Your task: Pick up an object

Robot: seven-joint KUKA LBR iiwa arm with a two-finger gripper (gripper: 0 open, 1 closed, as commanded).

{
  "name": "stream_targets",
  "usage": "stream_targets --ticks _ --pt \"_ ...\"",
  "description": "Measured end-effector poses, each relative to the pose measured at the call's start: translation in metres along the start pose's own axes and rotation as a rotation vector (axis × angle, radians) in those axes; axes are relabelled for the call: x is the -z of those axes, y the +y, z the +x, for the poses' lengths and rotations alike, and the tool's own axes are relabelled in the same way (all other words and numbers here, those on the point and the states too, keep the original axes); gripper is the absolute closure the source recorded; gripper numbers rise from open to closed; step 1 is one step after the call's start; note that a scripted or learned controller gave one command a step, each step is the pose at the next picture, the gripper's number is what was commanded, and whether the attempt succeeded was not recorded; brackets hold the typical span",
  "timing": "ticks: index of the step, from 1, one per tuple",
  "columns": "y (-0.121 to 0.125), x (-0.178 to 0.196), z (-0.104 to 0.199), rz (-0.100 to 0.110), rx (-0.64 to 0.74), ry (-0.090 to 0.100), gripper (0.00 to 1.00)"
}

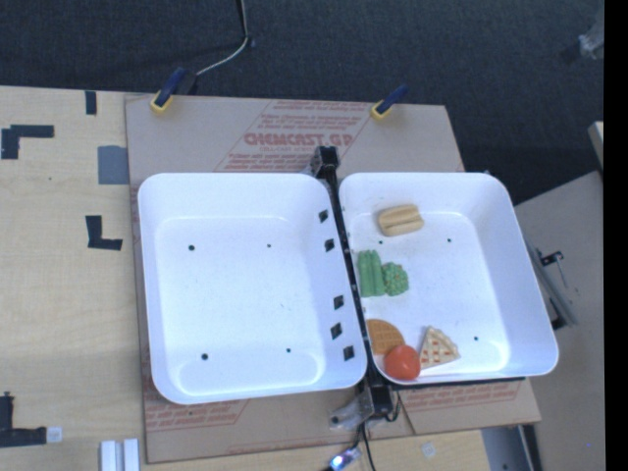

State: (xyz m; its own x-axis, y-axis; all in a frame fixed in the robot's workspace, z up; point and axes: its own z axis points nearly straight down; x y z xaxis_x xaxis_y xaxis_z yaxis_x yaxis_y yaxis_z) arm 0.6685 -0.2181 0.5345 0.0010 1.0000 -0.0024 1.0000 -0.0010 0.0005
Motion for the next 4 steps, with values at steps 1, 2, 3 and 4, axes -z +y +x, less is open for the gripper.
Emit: stream_targets --ticks 1,2,3,4 --pt "0.0 0.0 -0.005 0.0 0.001 0.0 1.0" --pt "0.0 0.0 -0.005 0.0 0.002 0.001 1.0" --pt "0.0 0.0 0.012 0.0 0.002 0.002 1.0" --pt "0.0 0.001 0.032 0.0 0.002 0.002 1.0"
